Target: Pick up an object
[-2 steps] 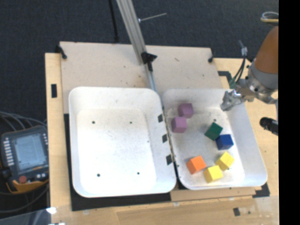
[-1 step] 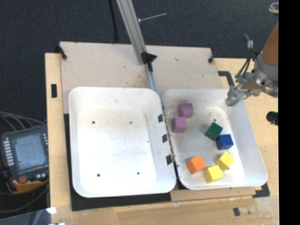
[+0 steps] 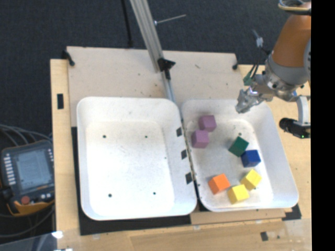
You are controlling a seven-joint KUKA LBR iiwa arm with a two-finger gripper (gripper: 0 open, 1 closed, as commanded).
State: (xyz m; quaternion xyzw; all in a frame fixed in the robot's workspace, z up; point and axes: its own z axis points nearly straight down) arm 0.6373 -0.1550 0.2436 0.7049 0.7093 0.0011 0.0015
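Right bin [image 3: 277, 140]: two purple cubes [image 3: 208, 122] near its left wall, green cube [image 3: 238, 146], blue cube [image 3: 251, 158], orange cube [image 3: 219, 183], two yellow cubes [image 3: 238, 193] toward its front edge; cubes show no long axis. Gripper [image 3: 244, 105] over back edge.

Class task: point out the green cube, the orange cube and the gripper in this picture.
Green cube [image 3: 238, 146], camera view, on its top face.
Orange cube [image 3: 219, 183], camera view, on its top face.
Gripper [image 3: 244, 104], camera view, at its lower tip over the right bin's far edge.

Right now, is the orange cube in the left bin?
No, the orange cube sits in the right bin, beside the yellow cubes.
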